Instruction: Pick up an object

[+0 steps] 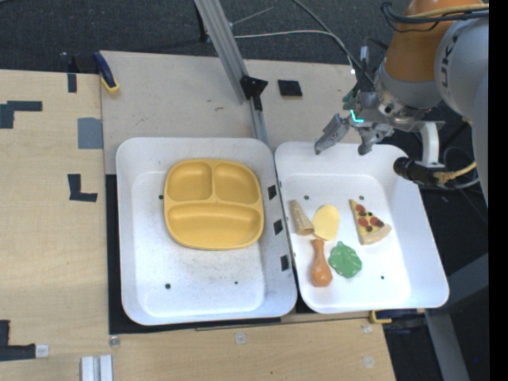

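My gripper (346, 140) hangs open above the far edge of the right bin (413, 292), with nothing between its two grey fingers. Below it in that bin lie a toy pizza slice (369, 222), a green leafy piece (345, 259), a pale yellow piece (326, 221), a tan wedge (300, 217) and an orange-brown drumstick (319, 265). All of them sit well toward the near side from the gripper, untouched.
The left bin (143, 292) holds a yellow compartment plate (213, 204). A slanted metal pole (226, 42) runs from the top to the gap between the bins. The grey arm with its orange band (432, 14) fills the upper right.
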### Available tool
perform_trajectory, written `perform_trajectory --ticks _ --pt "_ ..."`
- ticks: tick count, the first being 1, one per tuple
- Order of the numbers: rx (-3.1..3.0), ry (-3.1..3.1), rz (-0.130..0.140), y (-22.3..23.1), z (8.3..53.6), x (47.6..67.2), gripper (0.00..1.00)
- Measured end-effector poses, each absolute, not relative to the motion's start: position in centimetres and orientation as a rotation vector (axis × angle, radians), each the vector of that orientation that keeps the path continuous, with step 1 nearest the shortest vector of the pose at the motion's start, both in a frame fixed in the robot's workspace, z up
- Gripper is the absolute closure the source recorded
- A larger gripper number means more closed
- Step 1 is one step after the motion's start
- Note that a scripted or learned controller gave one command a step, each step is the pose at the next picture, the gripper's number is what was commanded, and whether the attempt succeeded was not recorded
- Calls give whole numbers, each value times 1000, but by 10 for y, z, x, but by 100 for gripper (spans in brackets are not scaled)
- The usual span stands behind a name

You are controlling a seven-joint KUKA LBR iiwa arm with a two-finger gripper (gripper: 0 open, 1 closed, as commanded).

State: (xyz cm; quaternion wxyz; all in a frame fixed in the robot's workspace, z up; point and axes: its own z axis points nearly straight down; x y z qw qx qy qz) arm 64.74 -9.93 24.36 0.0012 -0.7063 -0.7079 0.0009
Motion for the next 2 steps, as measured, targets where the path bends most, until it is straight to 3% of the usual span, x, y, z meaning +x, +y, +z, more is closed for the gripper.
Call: perform_trajectory --ticks 1,2 --pt "-2218 -2223 1 -99 244 648 0" --pt "-2216 -2220 9 -98 180 645 0"
